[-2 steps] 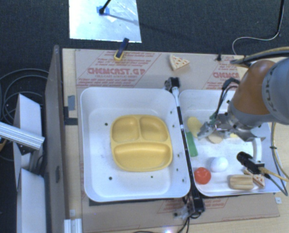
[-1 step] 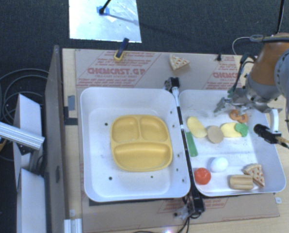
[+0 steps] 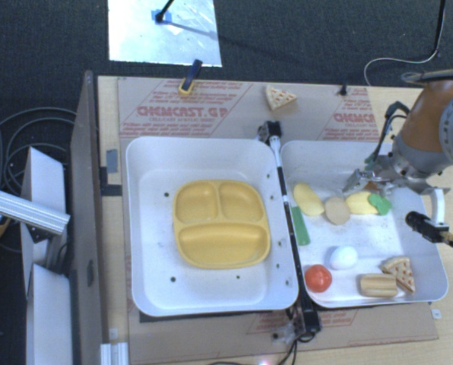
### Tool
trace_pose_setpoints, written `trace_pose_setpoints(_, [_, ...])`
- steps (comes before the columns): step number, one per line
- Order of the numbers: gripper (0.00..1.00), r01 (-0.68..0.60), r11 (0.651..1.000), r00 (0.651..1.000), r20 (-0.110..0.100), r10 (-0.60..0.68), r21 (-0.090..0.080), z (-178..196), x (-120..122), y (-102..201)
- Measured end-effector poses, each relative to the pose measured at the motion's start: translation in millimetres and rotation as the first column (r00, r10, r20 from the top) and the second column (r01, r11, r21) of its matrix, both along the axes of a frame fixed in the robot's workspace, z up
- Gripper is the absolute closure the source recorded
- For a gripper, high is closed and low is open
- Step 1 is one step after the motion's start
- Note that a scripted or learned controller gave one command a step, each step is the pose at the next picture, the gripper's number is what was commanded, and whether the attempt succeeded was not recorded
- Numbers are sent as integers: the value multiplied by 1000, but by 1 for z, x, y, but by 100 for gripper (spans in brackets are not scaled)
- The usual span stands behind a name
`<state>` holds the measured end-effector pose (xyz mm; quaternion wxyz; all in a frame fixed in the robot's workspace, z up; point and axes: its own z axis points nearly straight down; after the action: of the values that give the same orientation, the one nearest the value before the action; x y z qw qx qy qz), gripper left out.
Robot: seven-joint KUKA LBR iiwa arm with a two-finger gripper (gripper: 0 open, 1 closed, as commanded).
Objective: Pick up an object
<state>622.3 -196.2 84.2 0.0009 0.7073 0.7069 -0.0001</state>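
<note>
The right white bin [image 3: 420, 243] holds several toy foods. A yellow piece [image 3: 308, 198] and a tan round piece [image 3: 337, 210] lie near its left side. Another yellow piece [image 3: 360, 202] with a green piece [image 3: 379, 202] against it lies toward the far right. A white egg [image 3: 343, 257], a red tomato [image 3: 318, 278], a bread loaf [image 3: 377, 285] and a pizza slice [image 3: 400, 274] lie along the front. My gripper [image 3: 369, 181] hangs low just above and behind the yellow and green pieces, at the end of the grey and orange arm [image 3: 432, 131].
The left white bin [image 3: 154, 204] holds a yellow divided plate [image 3: 220, 223]. A green stick [image 3: 299, 226] lies along the divider between the bins. Another pizza slice [image 3: 280, 97] and a blue-yellow tool [image 3: 189, 78] rest on the cardboard behind the bins. Cables trail at the right.
</note>
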Motion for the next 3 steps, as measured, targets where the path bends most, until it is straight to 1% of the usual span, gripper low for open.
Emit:
trace_pose_setpoints(1, [0,1,1000,1000,-4,-1,2,2,-66,-10])
trace_pose_setpoints(2, [0,-11,1000,1000,8,11,1,1,14,30])
trace_pose_setpoints(3, [0,0,1000,1000,-2,0,0,0,-26,6])
